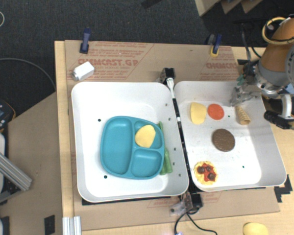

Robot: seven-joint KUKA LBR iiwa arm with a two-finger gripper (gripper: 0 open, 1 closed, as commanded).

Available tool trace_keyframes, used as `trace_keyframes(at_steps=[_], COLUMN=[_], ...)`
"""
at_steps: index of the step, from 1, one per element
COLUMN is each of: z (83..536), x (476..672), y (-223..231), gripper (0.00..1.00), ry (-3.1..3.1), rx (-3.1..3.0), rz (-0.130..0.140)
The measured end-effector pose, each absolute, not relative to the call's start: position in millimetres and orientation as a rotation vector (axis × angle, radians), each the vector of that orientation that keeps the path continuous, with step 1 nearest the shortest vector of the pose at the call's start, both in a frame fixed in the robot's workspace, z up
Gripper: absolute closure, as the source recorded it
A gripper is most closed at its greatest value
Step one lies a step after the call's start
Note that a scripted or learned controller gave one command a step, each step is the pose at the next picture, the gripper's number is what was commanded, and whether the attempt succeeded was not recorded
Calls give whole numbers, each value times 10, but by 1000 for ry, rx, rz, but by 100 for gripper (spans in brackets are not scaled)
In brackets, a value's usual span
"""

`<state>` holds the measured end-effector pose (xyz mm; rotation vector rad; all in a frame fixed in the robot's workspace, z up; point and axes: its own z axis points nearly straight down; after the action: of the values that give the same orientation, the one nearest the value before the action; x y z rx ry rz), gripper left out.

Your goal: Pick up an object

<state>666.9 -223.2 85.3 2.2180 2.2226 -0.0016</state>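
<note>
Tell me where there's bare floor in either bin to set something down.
Left bin: open white floor above the blue tray, up to the far wall. Right bin: a free patch right of the brown patty, toward the near corner. Crowded: the right bin's far end, around yellow piece, orange disc, cone and hand.

Arm reaching in from three o'clock, tool lowered near the upper right.

The grey arm (279, 65) is entering from the three o'clock edge, its orange band (282, 38) sitting toward one o'clock above the wrist. The wrist is angling down toward nine o'clock, and the tool (241, 96) is hanging low at its end, metal fingers pointing downward; their spacing is too blurred to judge.
</note>
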Motion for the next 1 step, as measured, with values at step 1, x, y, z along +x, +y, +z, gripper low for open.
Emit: trace_keyframes(at_steps=[1], z=[853], x=[6669], y=[-2232], gripper=[100], ry=[2222], rx=[2218], rz=[-2])
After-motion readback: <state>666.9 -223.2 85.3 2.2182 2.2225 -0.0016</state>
